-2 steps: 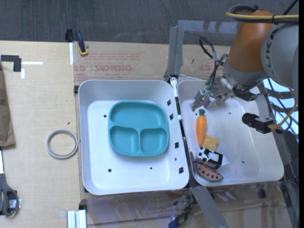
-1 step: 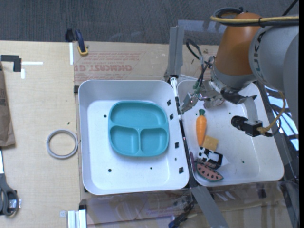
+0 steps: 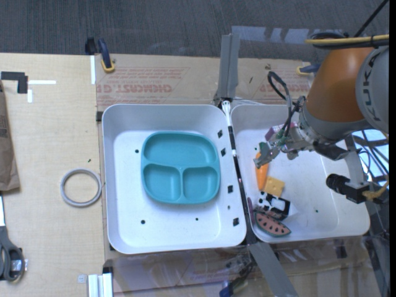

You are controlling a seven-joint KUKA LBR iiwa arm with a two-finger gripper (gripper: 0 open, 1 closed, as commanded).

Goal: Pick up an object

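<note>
My hand hangs low in the right bin, just above the orange carrot; I cannot tell its state. A yellow block, a black-and-white toy and a watermelon slice lie below the carrot. The left bin holds a teal divided plate.

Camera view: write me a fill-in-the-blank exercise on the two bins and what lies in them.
The teal divided plate lies in the ____ bin.
The plate has ____ compartments.
The watermelon slice lies in the ____ bin.
The gripper hangs over the ____ bin, above the orange piece.

Missing words: left; three; right; right
</note>
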